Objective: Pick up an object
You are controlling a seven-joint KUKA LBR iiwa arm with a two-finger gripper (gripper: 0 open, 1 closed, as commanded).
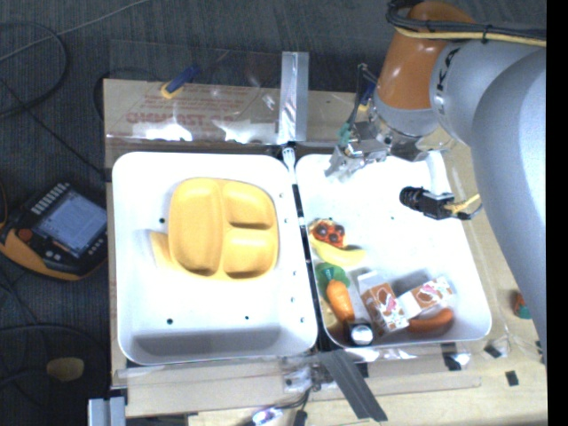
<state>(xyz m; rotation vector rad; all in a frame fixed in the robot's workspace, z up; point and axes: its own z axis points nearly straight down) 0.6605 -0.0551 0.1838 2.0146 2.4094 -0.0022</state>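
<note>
Start with the grey arm (479,87), which reaches in over the table's (120,114) right side and ends in the hand (348,160), hanging above the far left corner of the right bin (390,229). From this slant you cannot tell whether the hand is spread or pressed together, and nothing shows in it. The left bin (124,264) carries just one big yellow tray (222,227), too broad to be a likely pick. Your candidates crowd the right bin's near edge and left wall. These are two small cartons (382,302), a red sausage (428,320), a banana (342,256), a carrot (339,298) and an orange-and-black toy (327,232) furthest up the wall. That toy or the banana looks the best choice, being nearest the hand and least hemmed in. Bring the hand towards the near edge, line it across the narrow width, and come straight down. Mind the wall between the bins, which sits just beside both. The carrot and cartons touch one another, so a grab there may catch two.
</note>
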